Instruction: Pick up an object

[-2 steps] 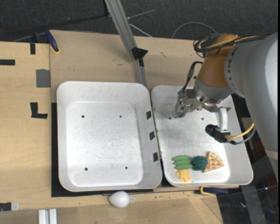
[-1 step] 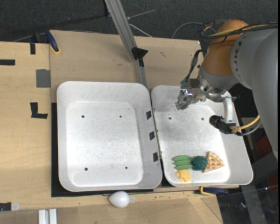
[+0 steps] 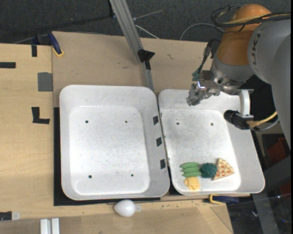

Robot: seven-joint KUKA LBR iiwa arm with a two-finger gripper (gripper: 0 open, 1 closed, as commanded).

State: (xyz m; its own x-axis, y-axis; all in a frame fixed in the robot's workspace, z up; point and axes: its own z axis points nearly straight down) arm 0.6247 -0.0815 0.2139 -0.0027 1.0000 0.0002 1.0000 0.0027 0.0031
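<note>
Hovering over the right bin (image 3: 244, 145) — end effector (image 3: 194, 97), finger state unclear, small toys (image 3: 206, 171) well apart.

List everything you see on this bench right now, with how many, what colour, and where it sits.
Bins: 2, white, side by side on the bench; left bin, right bin.
Pea pod toy: 1, green, near edge of the right bin.
Broccoli toy: 1, dark green, beside the pea pod.
Pizza slice toy: 1, orange and tan, right of the broccoli.
Yellow toy: 1, yellow, below the pea pod.
White egg-shaped object: 1, white, on the bench in front of the left bin.
Gripper: 1, grey, above the right bin's far edge.
</note>
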